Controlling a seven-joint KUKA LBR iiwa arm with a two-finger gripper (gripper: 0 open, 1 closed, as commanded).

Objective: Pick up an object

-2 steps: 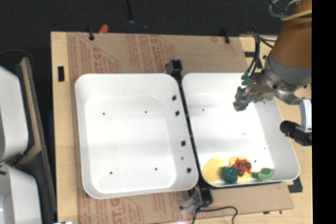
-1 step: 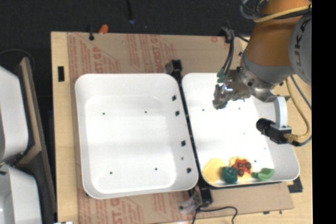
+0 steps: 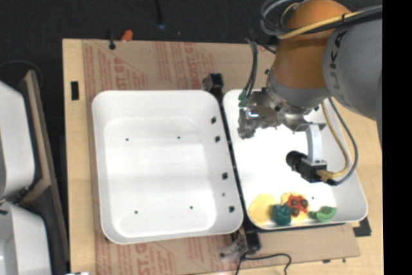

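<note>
Several small objects lie along the near edge of the right bin (image 3: 347, 187): a pale yellow round piece (image 3: 260, 206), a teal piece (image 3: 281, 214), a red and orange piece (image 3: 296, 201) and a green piece (image 3: 325, 212). My gripper (image 3: 247, 124) hangs over the far left part of that bin, close to the wall shared with the left bin. It is well apart from the objects, which sit nearer the camera. Nothing shows in its grasp.
The left bin (image 3: 103, 138) stands beside the right one on the brown bench top (image 3: 148, 64). The grey arm with its orange band (image 3: 309, 42) covers the far right of the right bin. A black cable fitting (image 3: 302, 164) hangs below the wrist.
</note>
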